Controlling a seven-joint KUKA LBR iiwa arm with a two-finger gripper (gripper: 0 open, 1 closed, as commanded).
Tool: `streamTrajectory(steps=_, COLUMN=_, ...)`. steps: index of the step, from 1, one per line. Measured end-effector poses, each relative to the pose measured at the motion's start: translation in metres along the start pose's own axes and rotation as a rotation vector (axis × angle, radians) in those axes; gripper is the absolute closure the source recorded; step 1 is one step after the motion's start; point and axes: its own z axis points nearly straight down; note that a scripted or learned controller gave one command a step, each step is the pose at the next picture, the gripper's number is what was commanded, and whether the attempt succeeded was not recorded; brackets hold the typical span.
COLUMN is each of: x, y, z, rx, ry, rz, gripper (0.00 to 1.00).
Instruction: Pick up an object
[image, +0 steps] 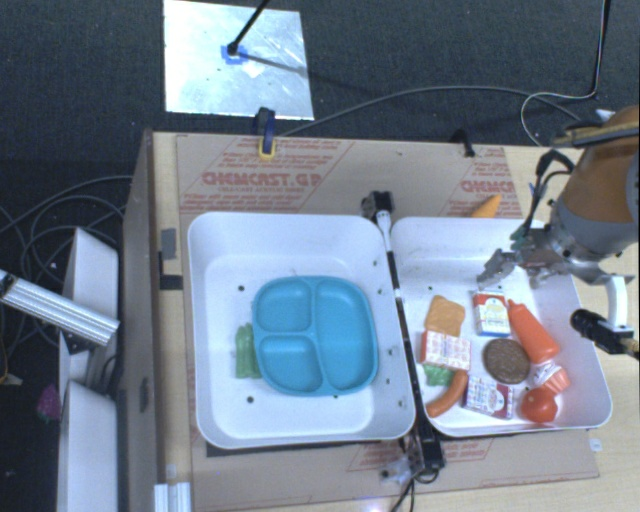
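Observation:
The right bin (440, 240) holds several toy foods: an orange cracker (445, 315), a red-and-white carton (491, 312), an orange-red bottle (533, 332), a brown patty (506, 360), a red-and-white packet (446, 350), a sausage (447, 393) and a red tomato (539, 404). My gripper (518, 272) hangs over the far right part of this bin, just behind the carton. It is open with nothing between its fingers.
In the left bin (215, 300) lie a blue divided plate (315, 335) and a green piece (245, 352) beside it. A small orange item (486, 207) lies on the bench behind the right bin. Another red-and-white packet (488, 397) sits near the front.

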Motion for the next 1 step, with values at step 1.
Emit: streamTrajectory(steps=1, x=0.0535, y=0.0023, z=0.0659, rx=0.001, ry=0.001, rz=-0.002, gripper=0.0)
